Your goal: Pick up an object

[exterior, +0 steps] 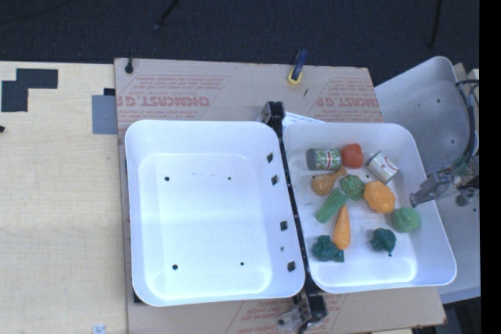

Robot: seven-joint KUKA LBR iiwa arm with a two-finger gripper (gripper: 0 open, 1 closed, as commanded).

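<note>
The right bin (427, 270) holds a cluster of toy foods. A green can (324, 159) lies beside a red tomato (352, 155) and a small white tin (382, 166). Below them are a yellow pear (324, 184), a broccoli (351, 186), a green cucumber (331, 206), an orange (379, 197) and a carrot (341, 227). A light green ball (405, 220) and two dark green pieces (383, 239) (327, 249) lie nearer the front. My gripper (429, 191) hangs over the bin's right rim, just right of the orange, with nothing seen in it.
The left bin (137, 207) sits beside the right one on a cardboard sheet (203, 94). A black divider clip strip (283, 192) runs between the bins. The pale grey arm link (427, 102) slants over the back right corner.
</note>
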